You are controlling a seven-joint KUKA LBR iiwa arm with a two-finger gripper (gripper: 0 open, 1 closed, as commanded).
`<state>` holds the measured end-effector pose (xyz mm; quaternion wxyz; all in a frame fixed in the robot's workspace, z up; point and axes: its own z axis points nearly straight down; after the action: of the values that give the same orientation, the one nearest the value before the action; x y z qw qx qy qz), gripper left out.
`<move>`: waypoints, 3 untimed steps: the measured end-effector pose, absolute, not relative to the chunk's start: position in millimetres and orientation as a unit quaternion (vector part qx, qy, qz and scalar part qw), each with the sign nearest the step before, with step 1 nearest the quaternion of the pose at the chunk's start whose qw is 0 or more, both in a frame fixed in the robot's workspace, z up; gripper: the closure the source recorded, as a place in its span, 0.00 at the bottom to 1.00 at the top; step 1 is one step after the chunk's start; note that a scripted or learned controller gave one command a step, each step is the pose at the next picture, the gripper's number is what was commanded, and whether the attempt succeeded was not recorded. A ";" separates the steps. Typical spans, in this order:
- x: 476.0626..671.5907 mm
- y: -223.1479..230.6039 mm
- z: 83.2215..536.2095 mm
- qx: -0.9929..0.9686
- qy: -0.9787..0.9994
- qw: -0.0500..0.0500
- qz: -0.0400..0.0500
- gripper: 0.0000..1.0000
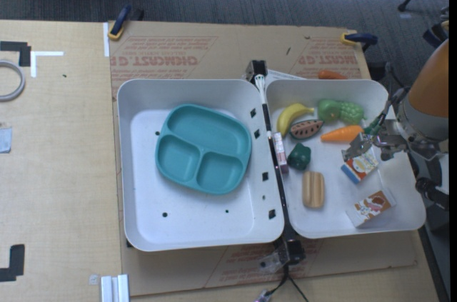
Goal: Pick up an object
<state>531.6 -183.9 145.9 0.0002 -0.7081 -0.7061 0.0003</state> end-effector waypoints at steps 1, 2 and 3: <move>516.1 -189.1 92.2 -0.708 -0.706 0.000 0.000 0.00; 516.7 -189.4 102.0 -0.710 -0.705 0.000 0.000 1.00; 478.5 -119.0 271.6 -0.707 -0.708 -0.001 0.000 1.00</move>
<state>478.5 -119.0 271.6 -0.0010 -0.7067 -0.7075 0.0000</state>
